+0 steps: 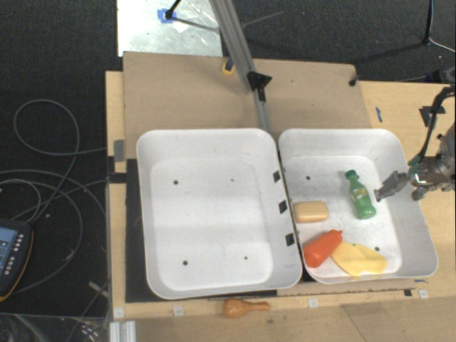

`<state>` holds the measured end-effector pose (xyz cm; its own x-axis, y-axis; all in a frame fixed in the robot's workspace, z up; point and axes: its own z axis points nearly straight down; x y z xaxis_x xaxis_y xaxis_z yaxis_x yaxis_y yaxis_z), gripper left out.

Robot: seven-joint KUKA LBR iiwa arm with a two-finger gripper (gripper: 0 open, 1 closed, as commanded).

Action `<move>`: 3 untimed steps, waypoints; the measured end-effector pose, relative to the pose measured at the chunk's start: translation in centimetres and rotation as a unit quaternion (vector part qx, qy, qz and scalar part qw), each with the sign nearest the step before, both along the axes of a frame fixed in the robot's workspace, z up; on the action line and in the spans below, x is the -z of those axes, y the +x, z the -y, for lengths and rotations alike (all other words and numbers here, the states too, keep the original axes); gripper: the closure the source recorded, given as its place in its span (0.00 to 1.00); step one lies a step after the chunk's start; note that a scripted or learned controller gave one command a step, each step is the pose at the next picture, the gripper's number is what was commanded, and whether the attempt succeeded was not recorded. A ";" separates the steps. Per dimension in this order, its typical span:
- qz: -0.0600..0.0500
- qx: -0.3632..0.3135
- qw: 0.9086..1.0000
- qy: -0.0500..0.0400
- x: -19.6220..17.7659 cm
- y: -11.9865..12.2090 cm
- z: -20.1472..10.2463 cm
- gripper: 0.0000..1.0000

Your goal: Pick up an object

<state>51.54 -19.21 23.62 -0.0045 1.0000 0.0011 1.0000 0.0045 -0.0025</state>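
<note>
The right bin (410, 164) holds a green bottle (360, 195) lying near its middle, a tan block (311, 211) by its left wall, a red object (322, 247) and a yellow object (360, 259) at its front. My gripper (403, 189) hangs over the bin's right side, just right of the green bottle. It is open, with nothing between its fingers (390, 187).
The left bin (153, 191) sits beside the right one, joined by black clips. A brown pear-shaped thing (246, 306) lies on the bench's front edge. A slanted metal pole (239, 45) rises behind the bins. Cables and a handheld pendant (11, 255) lie on the floor at left.
</note>
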 end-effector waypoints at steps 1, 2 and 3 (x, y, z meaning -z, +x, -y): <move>0.002 0.000 1.000 -0.001 -0.2 0.1 0.0 0.00; 0.000 0.002 1.000 0.000 4.1 0.5 -0.4 0.00; -0.001 0.002 1.000 0.000 9.9 0.3 0.4 0.00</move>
